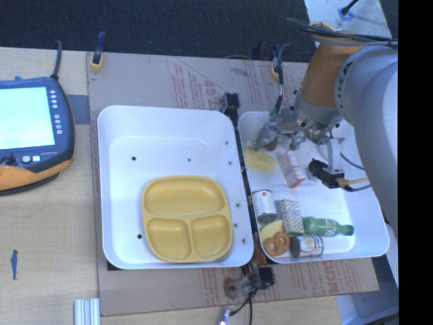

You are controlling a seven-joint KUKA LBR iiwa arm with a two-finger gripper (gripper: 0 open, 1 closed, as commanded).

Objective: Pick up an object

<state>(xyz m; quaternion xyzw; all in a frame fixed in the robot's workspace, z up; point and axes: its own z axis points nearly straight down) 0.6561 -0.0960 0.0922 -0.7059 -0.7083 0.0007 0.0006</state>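
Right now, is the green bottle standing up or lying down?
Lying down. The green bottle rests on its side in the right bin, its neck pointing right, next to a small can.

Pincer (pixel 275 135) fingertips too blurred

Grey arm (pixel 369 93) reaches in from the right, hand (pixel 281 133) lowered

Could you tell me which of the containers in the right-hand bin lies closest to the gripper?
The orange-and-white tube, lying just below the gripper. The green bottle and both cans lie farther toward the bin's near end.
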